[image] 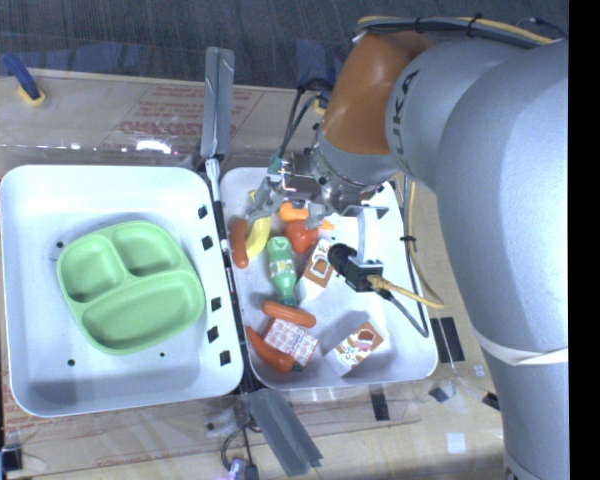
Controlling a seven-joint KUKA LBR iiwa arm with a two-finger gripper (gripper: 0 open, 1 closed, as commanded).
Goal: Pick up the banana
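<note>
The banana [258, 236] is small and yellow and lies in the right bin [410, 363] near its upper left, between an orange-red sausage [239, 243] and a green bottle [282, 266]. My gripper [286, 202] hangs under the orange wrist band, low over the bin's top part, just above and right of the banana's upper end. An orange toy piece [294, 212] sits right below the gripper, and the wrist hides much of what lies under it. I do not see the banana lifted; it rests among the other items.
The right bin also holds a red-orange pepper [300, 236], a small carton [320, 265], another sausage [288, 314], a red box [292, 344], and a carton [358, 345]. A green divided plate [130, 286] lies in the left bin [30, 208]. A grey divider [217, 108] separates the bins.
</note>
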